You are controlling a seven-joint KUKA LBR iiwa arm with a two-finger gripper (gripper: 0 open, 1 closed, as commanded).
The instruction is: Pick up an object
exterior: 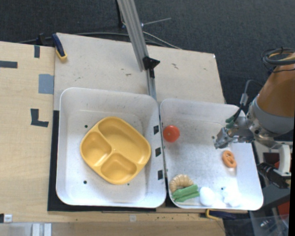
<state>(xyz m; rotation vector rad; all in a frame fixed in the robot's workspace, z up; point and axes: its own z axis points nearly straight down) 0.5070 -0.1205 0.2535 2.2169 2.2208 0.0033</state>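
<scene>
The gripper (222,140) is hanging over the right bin (198,109), near its right side; whether it is released or clenched cannot be told. An orange pretzel-shaped toy (229,158) is lying just below it. A red ball (171,133) is sitting near the left wall. A yellow divided plate (115,149) is resting in the left bin (71,135).

Right bin (198,110) items: red ball (171,133) at 9 o'clock by the left wall; orange pretzel-like piece (229,158) at 3 o'clock, lying flat. Bottom row from 7 to 5 o'clock: tan croissant-like piece (182,181), green pod (186,193) touching it, white lumps (207,196) beside. Left bin (66,135): yellow divided tray (115,149), centred, tilted.
</scene>
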